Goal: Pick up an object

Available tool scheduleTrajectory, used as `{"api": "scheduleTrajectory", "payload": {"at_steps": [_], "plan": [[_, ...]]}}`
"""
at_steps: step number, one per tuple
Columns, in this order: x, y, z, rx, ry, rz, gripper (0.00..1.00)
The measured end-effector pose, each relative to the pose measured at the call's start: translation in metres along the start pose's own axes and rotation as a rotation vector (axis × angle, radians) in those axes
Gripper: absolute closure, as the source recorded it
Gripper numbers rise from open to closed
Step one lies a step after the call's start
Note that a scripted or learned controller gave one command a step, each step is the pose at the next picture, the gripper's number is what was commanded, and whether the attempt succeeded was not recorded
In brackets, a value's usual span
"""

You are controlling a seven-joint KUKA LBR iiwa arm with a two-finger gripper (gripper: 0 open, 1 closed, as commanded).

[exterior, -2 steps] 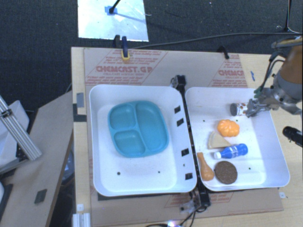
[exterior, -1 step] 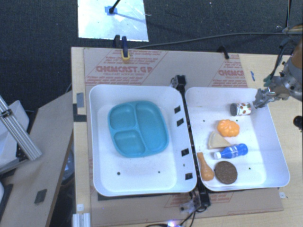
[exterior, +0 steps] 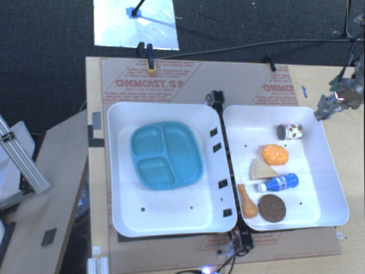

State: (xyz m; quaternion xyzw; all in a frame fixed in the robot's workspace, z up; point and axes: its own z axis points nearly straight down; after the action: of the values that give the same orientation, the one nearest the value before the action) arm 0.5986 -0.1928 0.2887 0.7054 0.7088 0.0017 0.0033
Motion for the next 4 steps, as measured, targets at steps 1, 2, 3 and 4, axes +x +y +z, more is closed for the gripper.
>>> {"api": "scheduleTrajectory", "payload": {"at_steps": [1,2,3,4], "plan": [[0.059,-0.008,0.001,0.005,0.004,-0.005,1.00],[0.107,-0.018,0.001,0.006,0.003,-0.004,1.00],[0.157,-0.028,0.023,0.007,0.004,-0.004,1.00],[0.211,-0.041,0.043,0.007,0.004,-0.004,1.00]]}}
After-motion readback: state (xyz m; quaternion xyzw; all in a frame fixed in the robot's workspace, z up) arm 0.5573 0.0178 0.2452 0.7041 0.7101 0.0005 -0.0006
